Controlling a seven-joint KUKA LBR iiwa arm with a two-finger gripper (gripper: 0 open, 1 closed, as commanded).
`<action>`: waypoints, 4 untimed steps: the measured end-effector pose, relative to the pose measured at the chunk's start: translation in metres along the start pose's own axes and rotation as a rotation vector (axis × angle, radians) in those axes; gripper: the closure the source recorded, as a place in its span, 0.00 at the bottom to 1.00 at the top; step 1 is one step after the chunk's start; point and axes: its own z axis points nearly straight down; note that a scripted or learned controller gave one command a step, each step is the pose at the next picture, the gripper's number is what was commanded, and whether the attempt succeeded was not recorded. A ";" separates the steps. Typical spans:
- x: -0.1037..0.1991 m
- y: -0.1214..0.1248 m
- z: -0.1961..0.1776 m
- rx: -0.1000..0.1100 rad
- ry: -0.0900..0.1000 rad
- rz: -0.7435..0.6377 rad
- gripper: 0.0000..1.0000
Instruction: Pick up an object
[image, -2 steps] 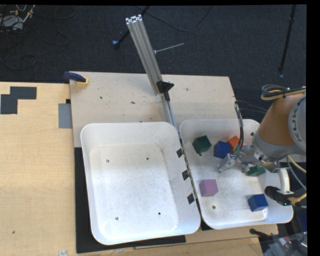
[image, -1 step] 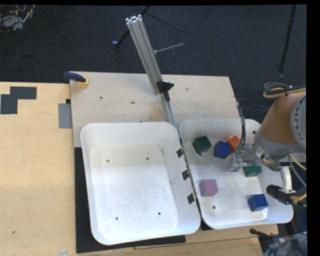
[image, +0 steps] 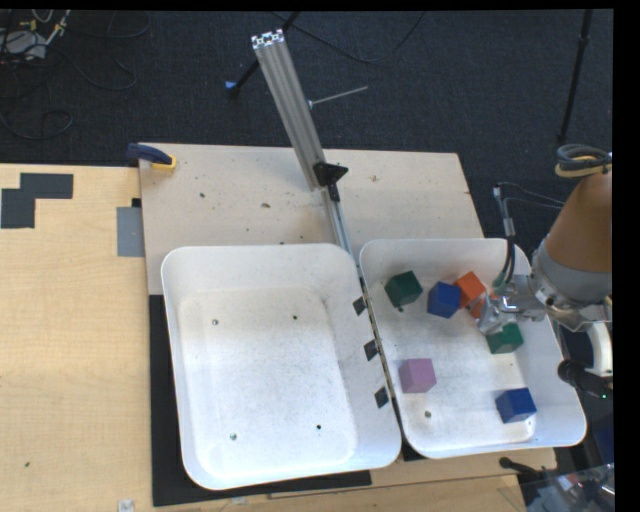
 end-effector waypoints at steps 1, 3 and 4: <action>0.005 0.005 -0.045 -0.001 0.000 -0.010 1.00; 0.062 -0.008 -0.082 0.005 0.004 -0.014 1.00; 0.110 -0.017 -0.091 0.005 0.004 -0.013 1.00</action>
